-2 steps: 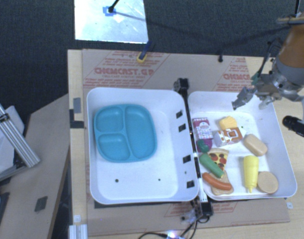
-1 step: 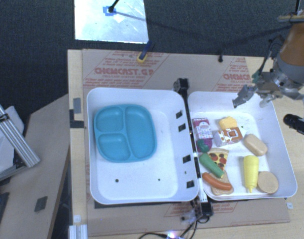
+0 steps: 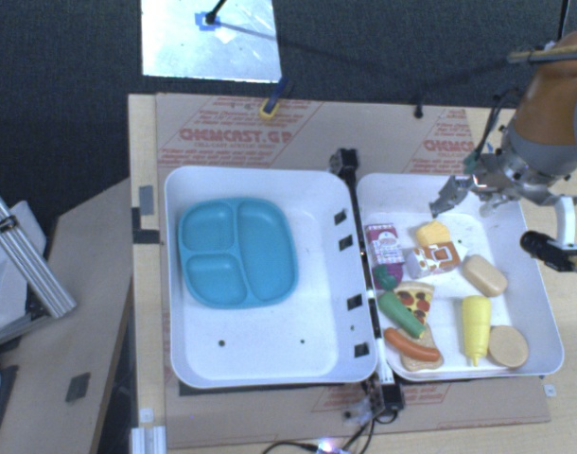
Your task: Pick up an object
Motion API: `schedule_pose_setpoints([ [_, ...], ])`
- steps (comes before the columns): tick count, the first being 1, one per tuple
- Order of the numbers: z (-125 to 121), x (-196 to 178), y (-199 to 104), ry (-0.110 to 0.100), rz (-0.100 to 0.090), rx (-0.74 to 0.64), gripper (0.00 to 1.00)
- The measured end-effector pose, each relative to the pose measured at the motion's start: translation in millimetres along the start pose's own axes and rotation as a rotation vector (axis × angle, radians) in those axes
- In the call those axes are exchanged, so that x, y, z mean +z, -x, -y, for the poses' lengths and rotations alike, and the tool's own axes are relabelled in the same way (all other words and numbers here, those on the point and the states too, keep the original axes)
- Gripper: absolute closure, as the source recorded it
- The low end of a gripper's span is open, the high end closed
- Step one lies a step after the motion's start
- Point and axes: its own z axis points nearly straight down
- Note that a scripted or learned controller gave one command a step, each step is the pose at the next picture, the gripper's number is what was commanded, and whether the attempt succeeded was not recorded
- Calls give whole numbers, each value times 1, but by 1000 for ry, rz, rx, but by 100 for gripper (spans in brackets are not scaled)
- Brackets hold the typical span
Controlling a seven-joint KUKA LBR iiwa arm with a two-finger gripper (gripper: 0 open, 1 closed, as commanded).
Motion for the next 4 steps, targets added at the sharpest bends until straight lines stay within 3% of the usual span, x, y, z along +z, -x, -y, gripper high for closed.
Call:
schedule_pose_setpoints([
  [2, 0, 115, 1, -2, -1, 1, 0],
  [3, -2, 101, 2, 6, 1, 1, 100],
  [4, -4, 36, -1, 10, 2, -2, 100],
])
